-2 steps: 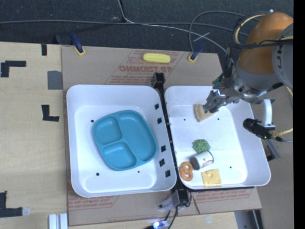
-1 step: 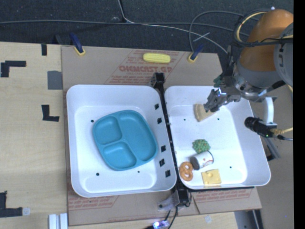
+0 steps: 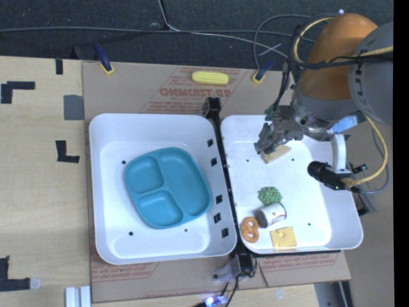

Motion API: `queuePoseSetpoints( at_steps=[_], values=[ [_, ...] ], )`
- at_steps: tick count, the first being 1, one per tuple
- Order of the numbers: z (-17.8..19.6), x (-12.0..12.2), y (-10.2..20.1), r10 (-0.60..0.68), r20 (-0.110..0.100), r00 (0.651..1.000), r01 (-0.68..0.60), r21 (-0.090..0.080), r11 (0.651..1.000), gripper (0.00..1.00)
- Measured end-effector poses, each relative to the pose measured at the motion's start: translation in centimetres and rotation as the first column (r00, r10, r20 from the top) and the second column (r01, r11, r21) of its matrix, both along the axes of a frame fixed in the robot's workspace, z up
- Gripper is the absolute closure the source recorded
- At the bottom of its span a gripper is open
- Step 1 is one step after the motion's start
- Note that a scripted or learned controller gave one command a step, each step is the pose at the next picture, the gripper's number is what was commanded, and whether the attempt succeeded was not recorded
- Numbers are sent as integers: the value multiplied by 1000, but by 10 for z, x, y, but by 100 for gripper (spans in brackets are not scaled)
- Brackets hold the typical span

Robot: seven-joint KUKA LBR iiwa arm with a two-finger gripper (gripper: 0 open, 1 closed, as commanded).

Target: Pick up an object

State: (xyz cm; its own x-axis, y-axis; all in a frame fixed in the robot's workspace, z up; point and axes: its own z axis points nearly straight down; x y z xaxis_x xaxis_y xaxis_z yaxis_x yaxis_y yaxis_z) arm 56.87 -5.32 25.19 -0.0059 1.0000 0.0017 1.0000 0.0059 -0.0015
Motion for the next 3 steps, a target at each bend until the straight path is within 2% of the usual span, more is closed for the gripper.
queuePoseSetpoints(
  at_steps=[1,2,3],
  values=[
    [4,-14,48,0,-1,1000,0,0,1000,100],
    [-3,-29,109,1,-2,1000,-1,0,1000,100],
    [-17,-49,149,-1,-2,1000,1,-2,1000,100]
  ],
)
